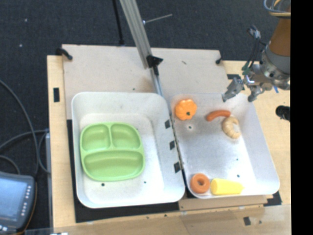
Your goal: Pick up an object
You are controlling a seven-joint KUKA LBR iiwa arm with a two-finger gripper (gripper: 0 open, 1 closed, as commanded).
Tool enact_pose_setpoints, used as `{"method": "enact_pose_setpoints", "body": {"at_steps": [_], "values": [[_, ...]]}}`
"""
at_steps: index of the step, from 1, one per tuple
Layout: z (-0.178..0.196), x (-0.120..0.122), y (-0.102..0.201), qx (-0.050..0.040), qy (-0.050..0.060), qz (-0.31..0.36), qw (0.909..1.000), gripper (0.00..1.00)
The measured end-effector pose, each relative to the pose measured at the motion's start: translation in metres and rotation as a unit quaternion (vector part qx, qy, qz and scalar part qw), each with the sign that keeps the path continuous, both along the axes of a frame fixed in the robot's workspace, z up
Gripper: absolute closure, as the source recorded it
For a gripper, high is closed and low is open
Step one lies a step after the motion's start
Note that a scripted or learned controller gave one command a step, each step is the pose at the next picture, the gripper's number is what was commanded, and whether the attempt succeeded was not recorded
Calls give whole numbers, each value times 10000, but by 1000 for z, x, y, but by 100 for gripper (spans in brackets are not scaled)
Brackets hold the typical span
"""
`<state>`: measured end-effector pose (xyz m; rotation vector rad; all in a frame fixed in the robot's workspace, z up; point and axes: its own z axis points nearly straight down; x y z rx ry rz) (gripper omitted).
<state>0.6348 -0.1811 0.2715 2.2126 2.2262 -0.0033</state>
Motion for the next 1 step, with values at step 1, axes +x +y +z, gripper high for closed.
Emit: {"method": "enact_pose_setpoints", "body": {"at_steps": [1], "values": [[-142,-81,-38,17,45,-49,10000,0]]}}
